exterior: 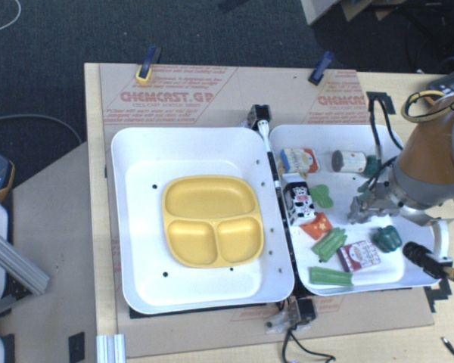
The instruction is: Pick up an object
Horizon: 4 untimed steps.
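Observation:
The right bin [340,136] holds several small items. Among them are a white and orange carton [297,159], a white bottle lying on its side [349,160], a black and white toy [299,199], an orange packet [316,224], a green pickle-shaped piece [329,244], a red box [359,255], a long green piece [331,277] and a teal round thing [387,238]. My gripper [362,207] hangs low over the middle right of this bin. It is just below the bottle and above the red box, on bare bin floor.
The left bin [132,203] carries a yellow divided plate [212,219]. A black divider with a clamp [259,116] runs between the bins. The grey arm with its orange band [431,150] and cables covers the right bin's right side.

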Each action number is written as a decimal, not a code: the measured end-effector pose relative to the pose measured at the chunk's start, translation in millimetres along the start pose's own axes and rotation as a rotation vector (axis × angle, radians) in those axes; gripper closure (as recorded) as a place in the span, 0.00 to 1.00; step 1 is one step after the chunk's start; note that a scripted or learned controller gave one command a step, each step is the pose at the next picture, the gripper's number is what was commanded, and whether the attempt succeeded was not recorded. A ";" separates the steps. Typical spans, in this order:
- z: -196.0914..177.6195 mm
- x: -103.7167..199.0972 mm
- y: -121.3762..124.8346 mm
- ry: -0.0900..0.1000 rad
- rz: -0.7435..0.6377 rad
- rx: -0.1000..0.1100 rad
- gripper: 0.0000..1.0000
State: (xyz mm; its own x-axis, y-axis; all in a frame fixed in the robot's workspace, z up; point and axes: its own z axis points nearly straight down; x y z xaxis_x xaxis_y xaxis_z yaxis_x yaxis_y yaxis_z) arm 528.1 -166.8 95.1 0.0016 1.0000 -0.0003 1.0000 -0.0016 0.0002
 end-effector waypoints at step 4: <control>-135.8 46.3 31.3 0.000 -0.009 -0.005 1.00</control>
State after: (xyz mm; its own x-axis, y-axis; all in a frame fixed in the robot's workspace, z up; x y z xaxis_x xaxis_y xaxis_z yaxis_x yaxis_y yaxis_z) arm 559.5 -120.5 230.9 -0.0069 1.0000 0.0000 1.0000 0.0069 0.0051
